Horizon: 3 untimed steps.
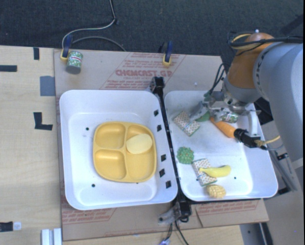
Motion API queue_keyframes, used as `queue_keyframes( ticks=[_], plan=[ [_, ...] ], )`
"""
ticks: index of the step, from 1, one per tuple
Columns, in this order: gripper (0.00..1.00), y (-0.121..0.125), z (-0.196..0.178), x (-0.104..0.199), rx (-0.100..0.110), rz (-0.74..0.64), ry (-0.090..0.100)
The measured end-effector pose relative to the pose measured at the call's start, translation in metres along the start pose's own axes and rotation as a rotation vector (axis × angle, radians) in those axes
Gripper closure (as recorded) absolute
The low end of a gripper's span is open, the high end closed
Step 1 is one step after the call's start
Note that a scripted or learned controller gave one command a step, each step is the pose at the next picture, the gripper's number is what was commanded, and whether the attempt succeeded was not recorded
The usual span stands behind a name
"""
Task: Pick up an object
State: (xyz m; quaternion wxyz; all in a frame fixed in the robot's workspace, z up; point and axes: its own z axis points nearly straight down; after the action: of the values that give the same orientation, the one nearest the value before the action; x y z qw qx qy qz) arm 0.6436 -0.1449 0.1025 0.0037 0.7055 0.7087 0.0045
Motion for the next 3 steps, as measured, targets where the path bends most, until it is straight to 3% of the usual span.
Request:
queue_keyframes(
  ticks=[1,2,3],
  plan=[
    [0.0,-0.041,0.009,0.003,-0.01,0.004,-0.003],
    [0.0,-0.003,0.012,0.017,0.004,0.003,-0.002],
    [0.0,-0.001,0.012,0.004,0.006,0.0,0.005]
  ],
)
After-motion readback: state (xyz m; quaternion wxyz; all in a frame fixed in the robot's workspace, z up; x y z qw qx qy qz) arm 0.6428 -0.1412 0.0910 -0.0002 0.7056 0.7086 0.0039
